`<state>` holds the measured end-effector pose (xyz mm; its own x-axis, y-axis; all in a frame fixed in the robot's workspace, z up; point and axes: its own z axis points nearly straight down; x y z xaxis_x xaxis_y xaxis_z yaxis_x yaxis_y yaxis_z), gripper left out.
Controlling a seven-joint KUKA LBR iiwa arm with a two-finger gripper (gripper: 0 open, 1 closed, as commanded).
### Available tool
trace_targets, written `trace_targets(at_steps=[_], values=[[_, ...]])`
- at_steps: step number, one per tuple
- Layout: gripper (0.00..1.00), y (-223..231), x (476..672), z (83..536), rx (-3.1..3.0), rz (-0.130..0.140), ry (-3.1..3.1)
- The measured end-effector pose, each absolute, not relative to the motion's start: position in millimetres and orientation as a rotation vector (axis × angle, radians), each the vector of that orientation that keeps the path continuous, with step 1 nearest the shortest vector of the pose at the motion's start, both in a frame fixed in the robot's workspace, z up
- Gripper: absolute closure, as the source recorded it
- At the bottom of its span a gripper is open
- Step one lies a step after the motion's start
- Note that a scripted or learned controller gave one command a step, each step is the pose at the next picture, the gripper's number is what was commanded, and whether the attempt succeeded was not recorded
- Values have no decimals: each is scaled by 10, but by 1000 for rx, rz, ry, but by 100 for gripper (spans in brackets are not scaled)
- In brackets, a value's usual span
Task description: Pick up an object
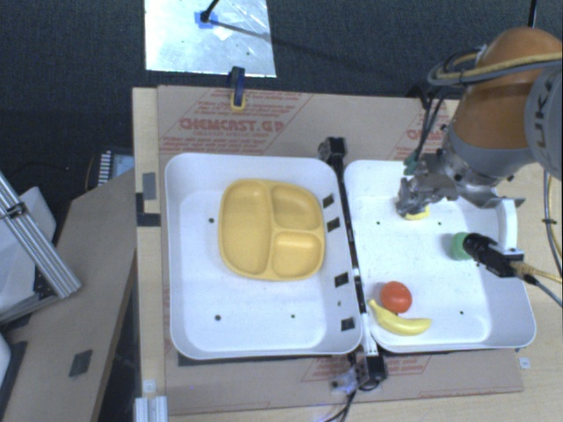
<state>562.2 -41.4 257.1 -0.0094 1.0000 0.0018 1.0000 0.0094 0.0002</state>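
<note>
My gripper [411, 204] is low over the far part of the right bin [493, 323], reaching in from the right. A small yellow object [417, 214] peeks out just beneath it, mostly hidden by the gripper. A green object [457, 245] lies to the right in the same bin, partly covered. Near the bin's front left corner rest a red-orange ball [396, 295] and a yellow banana [401, 323], touching each other.
The left bin [189, 306] holds a yellow divided plate [269, 229] in its middle. A black divider strip [343, 236] runs between the two bins. Cardboard lies under both bins.
</note>
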Motion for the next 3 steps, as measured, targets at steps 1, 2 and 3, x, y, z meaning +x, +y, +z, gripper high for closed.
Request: trace_targets(at_steps=[1,2,3], values=[[100,138,5556,2579,-2209,-4,-2232],[100,591,5479,2518,-2210,-3,-2232],[100,1101,5393,2261,-2208,0,-2230]])
